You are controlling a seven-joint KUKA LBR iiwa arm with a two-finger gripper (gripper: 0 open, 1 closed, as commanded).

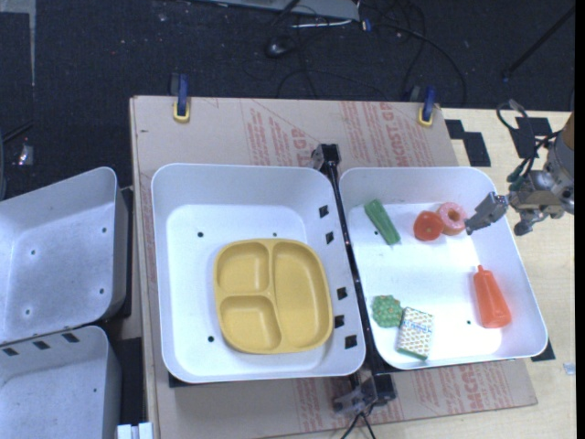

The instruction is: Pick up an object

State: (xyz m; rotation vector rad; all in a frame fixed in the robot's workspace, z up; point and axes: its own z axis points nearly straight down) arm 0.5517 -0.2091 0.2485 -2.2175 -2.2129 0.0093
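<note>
The right bin point(430, 277) holds several small items. A green pod point(382, 222) lies at its back left, with a red tomato point(426, 227) and a pink ring point(452, 217) touching each other at the back. An orange bottle point(491, 297) lies by the right wall. A green broccoli piece point(387, 311) and a patterned carton point(416, 333) sit at the front. My gripper point(505, 216) hangs over the bin's back right rim, just right of the pink ring. It is open, with nothing between its fingers.
The left bin point(183, 245) holds a yellow divided plate point(272, 295). Both bins rest on a cardboard sheet point(256, 131) held by two clamps at the back. Further white trays point(55, 245) stand off the bench at the far left.
</note>
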